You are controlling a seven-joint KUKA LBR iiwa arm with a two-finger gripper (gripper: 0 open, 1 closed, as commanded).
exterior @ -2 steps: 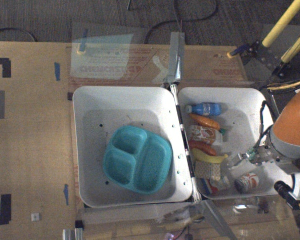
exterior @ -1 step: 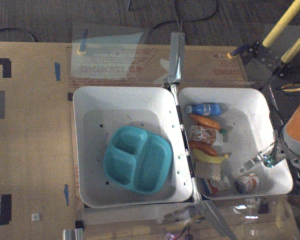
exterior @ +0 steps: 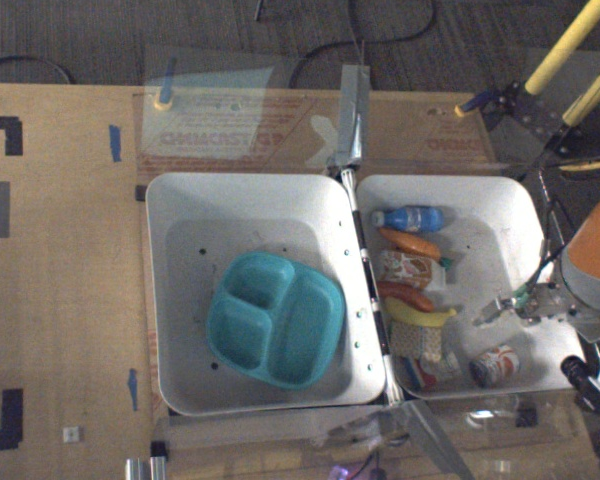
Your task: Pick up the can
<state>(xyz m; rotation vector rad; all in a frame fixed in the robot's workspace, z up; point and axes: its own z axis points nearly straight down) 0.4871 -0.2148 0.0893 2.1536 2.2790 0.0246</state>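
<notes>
The can (exterior: 496, 365) lies on its side near the front right corner of the right bin (exterior: 512, 196). It is red and white, and its silver end faces left. My gripper (exterior: 497, 310) reaches in from the right edge, just behind the can and a little apart from it. Nothing shows in the gripper. The arm's orange band (exterior: 592, 256) shows at the right edge of the view.
The right bin's left side holds a blue water bottle (exterior: 412, 218), a carrot (exterior: 412, 244), a snack packet (exterior: 407, 269), a sausage (exterior: 405, 295), a banana (exterior: 420, 314) and a patterned pouch (exterior: 420, 353). A teal divided plate (exterior: 276, 318) lies in the left bin (exterior: 180, 218).
</notes>
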